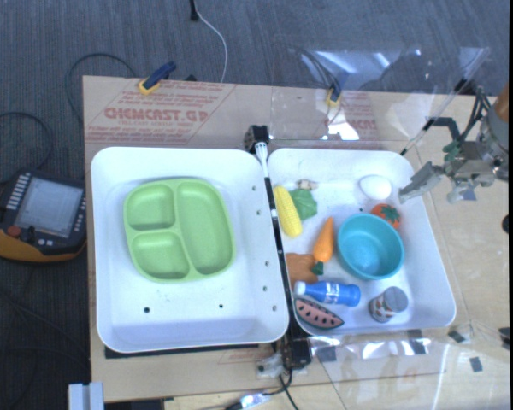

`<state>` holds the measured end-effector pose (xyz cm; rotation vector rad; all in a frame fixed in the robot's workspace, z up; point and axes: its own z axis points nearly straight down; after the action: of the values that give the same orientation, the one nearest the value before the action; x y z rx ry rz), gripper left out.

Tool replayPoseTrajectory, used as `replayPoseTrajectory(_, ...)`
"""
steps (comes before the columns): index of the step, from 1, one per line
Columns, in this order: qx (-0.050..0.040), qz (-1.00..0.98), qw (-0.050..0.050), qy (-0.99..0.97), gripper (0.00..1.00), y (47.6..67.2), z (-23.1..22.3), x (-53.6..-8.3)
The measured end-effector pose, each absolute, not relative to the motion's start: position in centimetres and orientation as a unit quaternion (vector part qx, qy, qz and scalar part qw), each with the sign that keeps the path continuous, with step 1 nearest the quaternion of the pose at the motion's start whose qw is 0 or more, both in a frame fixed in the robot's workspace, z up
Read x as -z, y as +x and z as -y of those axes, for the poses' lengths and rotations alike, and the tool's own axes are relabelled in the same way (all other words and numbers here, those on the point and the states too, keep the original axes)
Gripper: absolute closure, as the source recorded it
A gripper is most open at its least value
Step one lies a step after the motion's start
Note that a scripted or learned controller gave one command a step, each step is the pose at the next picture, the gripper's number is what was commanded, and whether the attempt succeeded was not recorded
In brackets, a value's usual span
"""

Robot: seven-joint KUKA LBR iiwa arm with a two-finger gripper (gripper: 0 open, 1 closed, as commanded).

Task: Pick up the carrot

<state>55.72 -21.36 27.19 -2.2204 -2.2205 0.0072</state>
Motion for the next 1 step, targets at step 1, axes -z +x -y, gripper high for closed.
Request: replayPoseTrajectory(1,-0.0037,0.707,0.005,-0.707,0.00,58.20,16.01,-13.70)
